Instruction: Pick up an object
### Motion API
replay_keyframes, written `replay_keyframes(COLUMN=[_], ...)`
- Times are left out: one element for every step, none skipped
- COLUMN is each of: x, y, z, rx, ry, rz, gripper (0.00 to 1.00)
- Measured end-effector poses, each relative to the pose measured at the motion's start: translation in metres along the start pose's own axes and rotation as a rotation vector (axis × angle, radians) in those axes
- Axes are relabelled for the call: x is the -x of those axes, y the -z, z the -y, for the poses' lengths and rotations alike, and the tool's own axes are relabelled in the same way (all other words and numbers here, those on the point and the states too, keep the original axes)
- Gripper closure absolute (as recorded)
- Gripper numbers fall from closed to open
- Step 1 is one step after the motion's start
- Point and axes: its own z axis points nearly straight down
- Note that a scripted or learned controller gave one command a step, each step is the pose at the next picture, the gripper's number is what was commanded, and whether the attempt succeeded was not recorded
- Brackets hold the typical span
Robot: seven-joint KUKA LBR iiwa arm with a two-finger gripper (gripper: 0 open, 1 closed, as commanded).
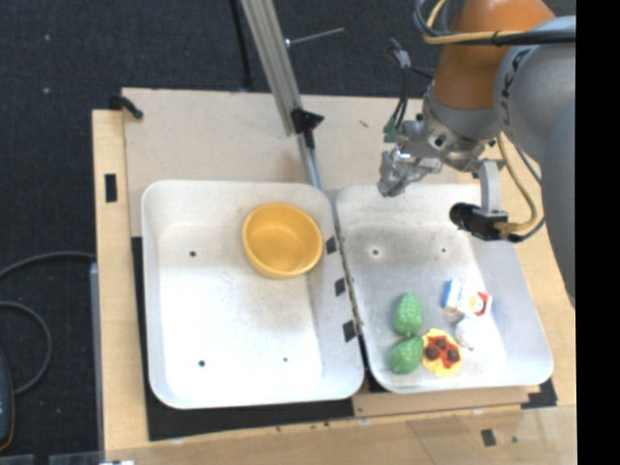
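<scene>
left bin (pixel 174 289) and right bin (pixel 504 298): white, lightly speckled grey. a plain yellow bowl (pixel 282 239) in the upper part of the left bin. lower right of frame: two green lumpy objects (pixel 408 313) (pixel 406 356), a yellow piece with red and dark spots (pixel 443 351), and a blue, white and red packet (pixel 465 303). arm (pixel 528 66) grey with an orange band (pixel 484 37), upper right. bench (pixel 223 129) pale tan; floor (pixel 58 46) black.

claw (pixel 395 177) above right bin's (pixel 504 289) far edge | yellow bowl (pixel 282 239) in left bin (pixel 174 289)
</scene>
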Motion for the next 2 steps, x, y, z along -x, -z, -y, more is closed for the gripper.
replay_keyframes(x=[-0.06,-0.116], y=[0.007,0.005], z=[-0.009,-0.007], rx=[0.0,-0.001], ry=[0.0,0.0], rz=[0.0,0.001], gripper=[1.0,1.0])
